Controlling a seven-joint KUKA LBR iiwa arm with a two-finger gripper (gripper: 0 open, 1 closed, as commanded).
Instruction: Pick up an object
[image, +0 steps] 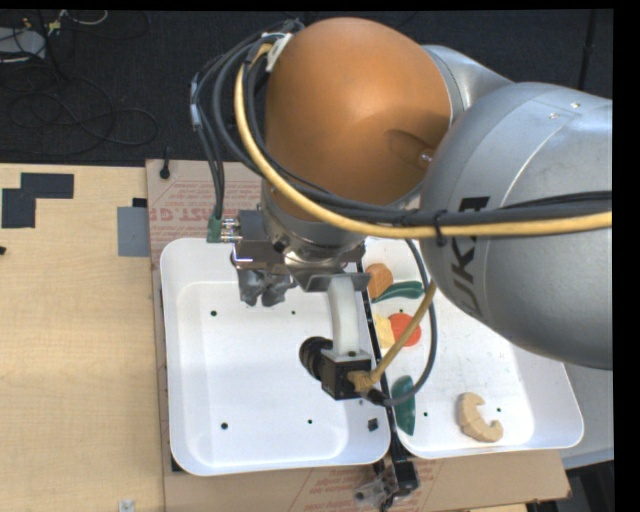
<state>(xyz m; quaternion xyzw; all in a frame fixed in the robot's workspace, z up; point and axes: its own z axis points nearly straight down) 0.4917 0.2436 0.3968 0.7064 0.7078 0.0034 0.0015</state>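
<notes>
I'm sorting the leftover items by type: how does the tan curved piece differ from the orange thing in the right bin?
The tan curved piece is pale beige and lies in the open near the front; the orange thing is bright orange-red and sits further back, partly hidden behind the arm's cables. The tan piece's hooked shape shows whole; the orange thing's outline does not. Both lie in the right bin.

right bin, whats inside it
In the right bin lies a tan curved piece near the front. Orange and green items sit along its left side, partly covered by the arm, which also hides the bin's back half.
</notes>
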